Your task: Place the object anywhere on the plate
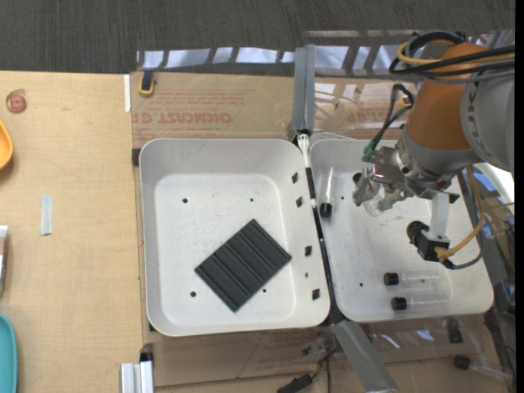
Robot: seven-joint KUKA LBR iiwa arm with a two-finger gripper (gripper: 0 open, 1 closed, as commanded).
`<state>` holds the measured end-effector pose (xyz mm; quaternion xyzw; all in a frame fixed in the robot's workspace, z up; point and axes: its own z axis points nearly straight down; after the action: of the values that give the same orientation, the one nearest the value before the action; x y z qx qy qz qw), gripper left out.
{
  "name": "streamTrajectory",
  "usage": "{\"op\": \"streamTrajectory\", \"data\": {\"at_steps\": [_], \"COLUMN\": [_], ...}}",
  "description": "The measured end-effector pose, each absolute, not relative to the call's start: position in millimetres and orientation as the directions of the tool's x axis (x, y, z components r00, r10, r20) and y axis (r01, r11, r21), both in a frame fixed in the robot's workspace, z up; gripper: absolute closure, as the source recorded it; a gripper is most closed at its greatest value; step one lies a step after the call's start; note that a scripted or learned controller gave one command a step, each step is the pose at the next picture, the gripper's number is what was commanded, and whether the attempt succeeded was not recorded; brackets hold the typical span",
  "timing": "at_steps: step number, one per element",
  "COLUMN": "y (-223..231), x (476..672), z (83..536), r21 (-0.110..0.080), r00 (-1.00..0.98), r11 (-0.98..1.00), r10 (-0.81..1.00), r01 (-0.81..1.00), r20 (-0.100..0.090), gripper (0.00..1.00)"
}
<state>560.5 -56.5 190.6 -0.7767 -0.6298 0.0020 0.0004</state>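
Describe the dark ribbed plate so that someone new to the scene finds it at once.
Start with the two white bins side by side and take the left bin. On its floor, toward the front, lies the dark ribbed plate, a flat rectangle turned at a slant. The right bin holds clear, black-capped tubes instead.
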Motion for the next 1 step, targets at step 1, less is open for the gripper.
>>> {"op": "streamTrajectory", "data": {"at_steps": [1], "y": [13.7], "x": [580.0], "z": [202.3], "r21": [-0.002], "r00": [-0.374], "r11": [0.374], "r10": [0.927], "r01": [0.927], "r20": [-0.001], "gripper": [1.0]}}
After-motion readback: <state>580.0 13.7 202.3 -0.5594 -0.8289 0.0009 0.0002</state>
